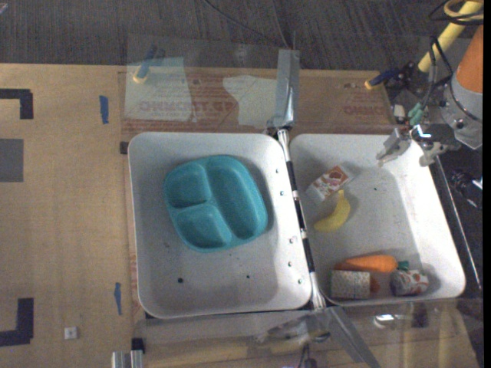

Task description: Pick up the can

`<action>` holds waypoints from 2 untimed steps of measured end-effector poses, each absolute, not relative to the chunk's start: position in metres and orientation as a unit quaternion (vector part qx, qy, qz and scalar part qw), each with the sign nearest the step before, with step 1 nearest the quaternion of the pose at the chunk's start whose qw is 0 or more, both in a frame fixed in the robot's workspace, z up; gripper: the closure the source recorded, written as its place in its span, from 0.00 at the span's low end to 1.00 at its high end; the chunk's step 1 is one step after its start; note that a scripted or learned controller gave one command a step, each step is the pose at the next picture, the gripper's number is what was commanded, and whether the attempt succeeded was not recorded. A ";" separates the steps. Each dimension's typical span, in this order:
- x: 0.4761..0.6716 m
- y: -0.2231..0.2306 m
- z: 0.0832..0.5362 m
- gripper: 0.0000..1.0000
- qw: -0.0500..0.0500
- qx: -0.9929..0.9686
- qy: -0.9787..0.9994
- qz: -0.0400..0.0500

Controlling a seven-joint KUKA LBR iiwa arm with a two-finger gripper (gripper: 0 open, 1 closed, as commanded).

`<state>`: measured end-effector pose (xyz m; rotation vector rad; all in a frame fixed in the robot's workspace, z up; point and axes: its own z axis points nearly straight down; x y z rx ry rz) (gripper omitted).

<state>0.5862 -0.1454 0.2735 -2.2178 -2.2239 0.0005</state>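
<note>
Can (409, 282): right bin (437, 205), 5 o'clock corner, against front edge, carrot (370, 264) just beside. Bin centre open. Gripper (408, 146): 1 o'clock rim; finger state can't tell.

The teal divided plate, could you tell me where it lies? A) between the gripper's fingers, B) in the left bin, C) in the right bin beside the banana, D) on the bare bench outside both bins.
B: the teal divided plate lies flat inside the left bin, while the banana is in the right bin and the gripper hovers over that bin's far edge.
</note>
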 end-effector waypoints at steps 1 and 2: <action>0.487 -0.174 0.140 0.00 0.000 -0.605 -0.796 0.000; 0.593 -0.213 0.091 0.00 -0.003 -0.533 -0.846 -0.001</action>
